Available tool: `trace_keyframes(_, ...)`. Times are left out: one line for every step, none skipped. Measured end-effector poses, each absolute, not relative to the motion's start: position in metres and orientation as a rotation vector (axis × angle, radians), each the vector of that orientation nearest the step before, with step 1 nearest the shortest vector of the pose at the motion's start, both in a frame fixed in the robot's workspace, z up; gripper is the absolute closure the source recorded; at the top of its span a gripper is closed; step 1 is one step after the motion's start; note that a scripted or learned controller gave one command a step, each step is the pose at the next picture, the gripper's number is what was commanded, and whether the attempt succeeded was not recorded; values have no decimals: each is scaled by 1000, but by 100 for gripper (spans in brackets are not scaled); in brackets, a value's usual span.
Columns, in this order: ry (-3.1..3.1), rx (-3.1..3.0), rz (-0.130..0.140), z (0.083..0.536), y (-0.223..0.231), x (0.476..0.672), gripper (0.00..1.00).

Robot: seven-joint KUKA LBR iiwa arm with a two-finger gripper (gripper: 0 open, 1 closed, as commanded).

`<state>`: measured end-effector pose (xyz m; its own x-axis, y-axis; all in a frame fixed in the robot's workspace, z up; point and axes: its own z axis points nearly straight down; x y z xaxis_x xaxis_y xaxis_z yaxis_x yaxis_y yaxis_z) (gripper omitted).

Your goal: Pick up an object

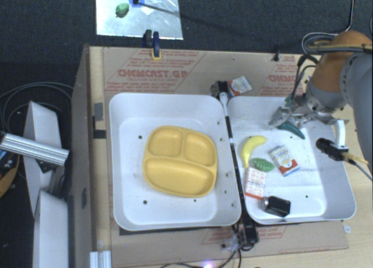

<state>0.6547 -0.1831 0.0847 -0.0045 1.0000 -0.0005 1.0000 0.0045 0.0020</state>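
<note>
Bins, two shallow white plastic ones, sit side by side: the left bin (125,162) bears one yellow three-compartment plastic tray (179,161), the right bin (338,194) the loose items. The grey arm's gripper (289,116) hangs over the right bin's far side; whether it is apart or together I cannot tell, and nothing is visibly held. Candidates lie nearer the camera and leftward of it: one white-and-red flat packet (254,182), one yellow toy banana (252,146) with its long axis running roughly near-to-far, one small carton (283,159), one black block (277,205), one green leaf-shaped piece (263,165).
</note>
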Motion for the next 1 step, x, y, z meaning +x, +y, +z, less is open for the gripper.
trace_keyframes(2227, 2219, 3, 86, -205, 669, 0)
